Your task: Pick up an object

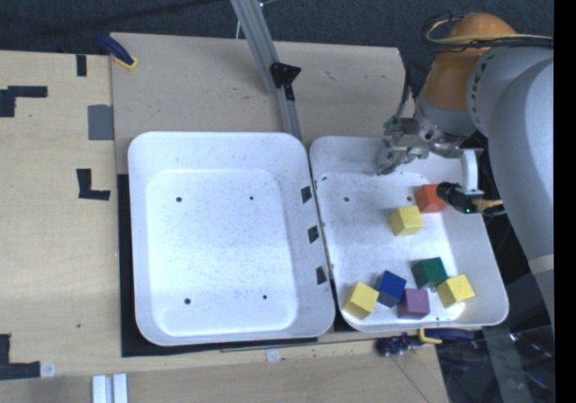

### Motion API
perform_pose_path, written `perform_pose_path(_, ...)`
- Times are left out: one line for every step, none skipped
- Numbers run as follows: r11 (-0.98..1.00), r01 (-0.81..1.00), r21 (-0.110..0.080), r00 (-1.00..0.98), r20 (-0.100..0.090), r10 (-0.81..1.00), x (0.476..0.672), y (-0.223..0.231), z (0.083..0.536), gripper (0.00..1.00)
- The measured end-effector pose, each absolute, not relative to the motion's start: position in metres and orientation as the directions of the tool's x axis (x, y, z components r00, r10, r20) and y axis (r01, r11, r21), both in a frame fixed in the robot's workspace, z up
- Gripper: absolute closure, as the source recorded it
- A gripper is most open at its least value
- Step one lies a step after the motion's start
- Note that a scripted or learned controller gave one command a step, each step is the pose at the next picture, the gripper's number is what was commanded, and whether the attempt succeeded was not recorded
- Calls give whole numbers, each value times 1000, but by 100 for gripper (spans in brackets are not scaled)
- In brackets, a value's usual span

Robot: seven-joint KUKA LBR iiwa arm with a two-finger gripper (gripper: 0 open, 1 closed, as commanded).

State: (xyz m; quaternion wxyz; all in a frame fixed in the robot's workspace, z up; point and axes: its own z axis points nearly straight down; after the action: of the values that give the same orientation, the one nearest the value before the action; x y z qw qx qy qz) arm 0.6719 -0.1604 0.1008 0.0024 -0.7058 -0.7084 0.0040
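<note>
The arm [504, 95] comes in from the right and bends down over the far end of the right bin [360, 163]. Its gripper [393, 161] hangs just above that bin's far rim, tips pointing down at bare white floor. Whether the gripper is spread or pressed together I cannot tell — the tips are small and blurred against the bin. Nothing shows between them.

All the blocks lie in the right bin, none under the gripper. An orange block [429, 199] sits nearest to it, toward the bin's right side, with a yellow block [406, 219] just beside it on the near-left. The rest cluster at the bin's near end: a green block [429, 272], a second yellow block [456, 289] just to its right by the near right corner, a purple block [415, 301] in front of the green one, a blue block [391, 286] touching or nearly touching the purple, and a third yellow block [362, 300] at the left of the group, beside the blue.

The left bin [144, 212] lies alongside, its edge meeting the right bin's. Both rest on the desk [180, 77]. A grey pole [252, 14] runs at a slant from the top of the view down to the gap between the bins.
</note>
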Motion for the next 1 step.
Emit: perform_pose_path(1, 1000, 4, -1, -1, 1000, 676, -163, 147, 100)
